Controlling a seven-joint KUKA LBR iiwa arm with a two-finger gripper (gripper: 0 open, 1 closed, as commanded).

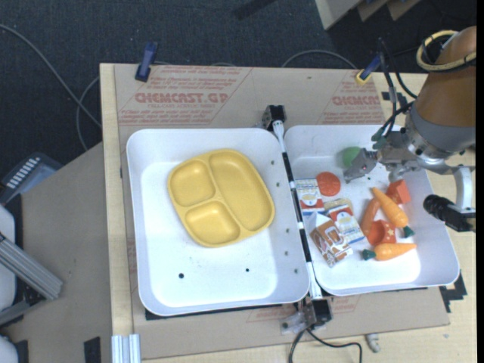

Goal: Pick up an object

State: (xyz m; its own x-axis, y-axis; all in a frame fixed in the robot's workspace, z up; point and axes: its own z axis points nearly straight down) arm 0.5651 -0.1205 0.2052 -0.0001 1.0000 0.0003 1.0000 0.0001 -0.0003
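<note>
Gripper point(368, 163): low over the right bin, at the far end of the clutter; arm reaching in from the right.
Fingers: dark, blurred against the bin floor; how far apart they stand cannot be told; nothing visibly between them.
Green piece point(350, 156): just beside the fingers, on their left and slightly farther back; small, round, no long axis. Nearest thing, so the likeliest pick.
Red disc point(327, 181): near the fingers, down and to their left; flat, round.
Orange block point(399, 191): near, down and to their right, under the wrist.
Carrot point(388, 211): below the fingers; long axis slanting from upper left to lower right.
Second carrot point(393, 252): well below, near the bin's front; long axis close to left-right, green tip to the left.
Cartons point(333, 229): below and left of the fingers, lying in a loose cluster against the bin's left wall.
Right bin point(393, 282): white, shallow; holds all of the above.
Yellow tray point(220, 197): well to the left, in the left bin point(151, 203); three compartments.
Judgement: a short shift left and slightly back would centre the fingers on the green piece.
</note>
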